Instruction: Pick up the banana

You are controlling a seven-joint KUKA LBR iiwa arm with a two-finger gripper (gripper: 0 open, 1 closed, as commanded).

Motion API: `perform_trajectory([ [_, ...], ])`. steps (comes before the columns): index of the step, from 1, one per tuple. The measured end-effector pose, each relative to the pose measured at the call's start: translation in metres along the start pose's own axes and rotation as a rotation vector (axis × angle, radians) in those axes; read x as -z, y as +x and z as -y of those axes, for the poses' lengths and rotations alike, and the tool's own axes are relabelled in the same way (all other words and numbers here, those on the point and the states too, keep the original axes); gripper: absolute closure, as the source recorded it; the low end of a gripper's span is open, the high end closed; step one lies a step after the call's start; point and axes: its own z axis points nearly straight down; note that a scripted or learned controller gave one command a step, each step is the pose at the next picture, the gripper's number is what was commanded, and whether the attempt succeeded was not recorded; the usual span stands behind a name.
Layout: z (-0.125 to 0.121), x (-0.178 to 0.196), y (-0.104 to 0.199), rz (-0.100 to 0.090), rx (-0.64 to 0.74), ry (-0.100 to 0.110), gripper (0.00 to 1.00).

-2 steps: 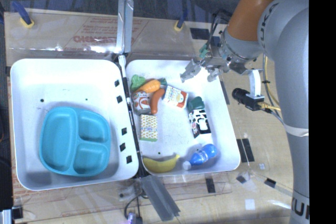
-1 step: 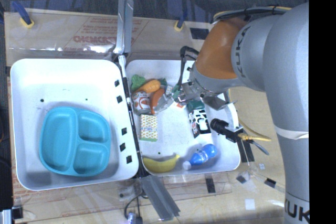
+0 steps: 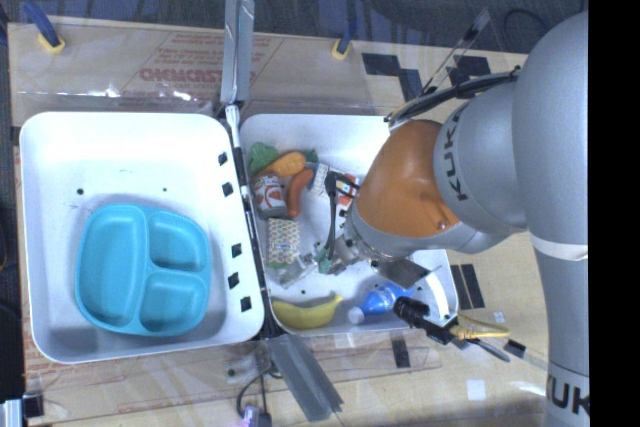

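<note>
You saw the banana (image 3: 305, 311), yellow and curved with a darker tip, lying at the near edge of the right bin (image 3: 300, 130), beside a blue bottle (image 3: 378, 302). Above it the gripper (image 3: 330, 260) hovered; you could not tell its fingers' state.

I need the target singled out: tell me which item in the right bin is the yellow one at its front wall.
The banana, lying curved along the front wall of the right bin. The carrot is orange and farther back, the bottle beside it blue.
</note>
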Motion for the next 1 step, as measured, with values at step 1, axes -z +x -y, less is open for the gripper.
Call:
perform_trajectory([
  [1,0.0002,0.0000,-0.0004,0.001,-0.001,0.000,0.00],
])
